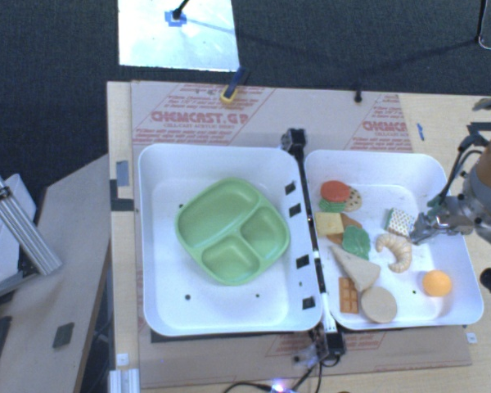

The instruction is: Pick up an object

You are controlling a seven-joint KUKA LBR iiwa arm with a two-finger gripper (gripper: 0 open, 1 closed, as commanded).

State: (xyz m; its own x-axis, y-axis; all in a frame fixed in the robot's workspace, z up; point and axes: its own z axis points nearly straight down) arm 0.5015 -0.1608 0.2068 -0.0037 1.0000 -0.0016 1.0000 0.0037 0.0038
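Reaching in from the right side, the hand [421, 229] is hanging low over the right bin [442, 170], near its right wall. Its fingers are small and blurred in the camera view, so I cannot tell if they are apart or together, and nothing is showing clearly between them.

Nearest thing to pick is the croissant [397, 250], a pale curved piece which is lying just beside the hand, to the lower left of it. Its long axis is running mostly up and down in the view, with a bend at the lower end. A small checkered block [400, 221] is sitting just to the left of the hand, and an orange ball [436, 282] is lying below it, a little apart.

Behind the hand, the wrist is coming in at a slant from the right edge, so the hand is pointing to the left and downward. I judge that a short move to the lower left is enough to bring it above the croissant.
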